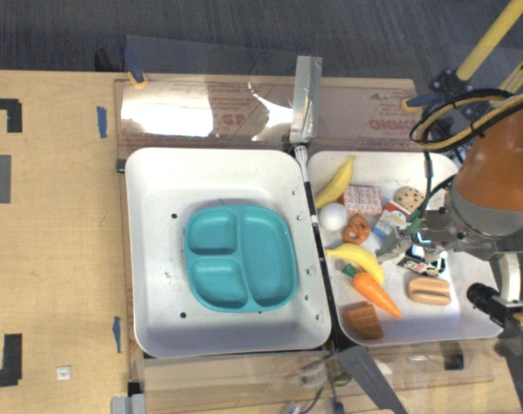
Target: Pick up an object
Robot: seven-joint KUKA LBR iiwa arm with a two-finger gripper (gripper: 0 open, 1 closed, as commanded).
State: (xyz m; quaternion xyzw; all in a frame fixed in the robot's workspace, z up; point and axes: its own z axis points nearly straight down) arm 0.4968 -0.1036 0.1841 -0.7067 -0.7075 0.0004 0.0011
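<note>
Gripper, low in the right bin among toys, whether open or closed cannot be told; hot dog just beside, banana and carrot near; teal tray mid left bin.

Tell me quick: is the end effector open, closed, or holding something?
End effector: cannot be told; it sits low in the right shallow white bin among the toy food items, nothing visibly gripped.

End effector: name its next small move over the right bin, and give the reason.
Probably a short straight descent: the end effector sits among the toys in the right bin, beside the banana and above the hot dog, with nothing visibly gripped.
</note>
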